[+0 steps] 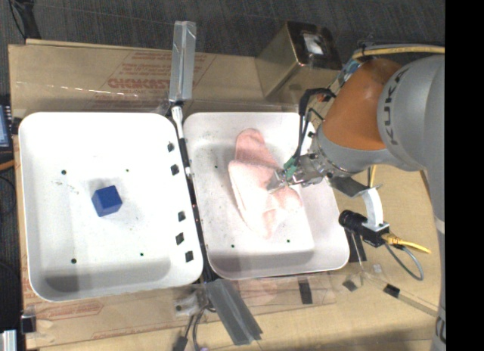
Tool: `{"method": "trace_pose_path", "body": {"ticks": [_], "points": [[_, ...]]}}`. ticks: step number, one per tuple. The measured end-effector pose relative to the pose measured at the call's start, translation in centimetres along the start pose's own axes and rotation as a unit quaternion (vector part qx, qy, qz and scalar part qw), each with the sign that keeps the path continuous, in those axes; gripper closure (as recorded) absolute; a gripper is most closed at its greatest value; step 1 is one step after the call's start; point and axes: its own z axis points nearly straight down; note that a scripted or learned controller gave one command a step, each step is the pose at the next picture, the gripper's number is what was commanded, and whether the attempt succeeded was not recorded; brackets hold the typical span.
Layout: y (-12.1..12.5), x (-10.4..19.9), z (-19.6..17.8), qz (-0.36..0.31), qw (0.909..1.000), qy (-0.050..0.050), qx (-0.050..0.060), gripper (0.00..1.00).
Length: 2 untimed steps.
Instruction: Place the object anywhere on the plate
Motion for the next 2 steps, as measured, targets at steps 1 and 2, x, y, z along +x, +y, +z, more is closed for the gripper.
{"method": "trace_pose_path", "body": {"ticks": [1,2], "points": [[0.1,0.0,-4.7,-0.003,1.0,0.0,0.0,1.0],[0.7,4.9,-3.7,-0.205,0.9788,0.001,0.002,1.0]]}}
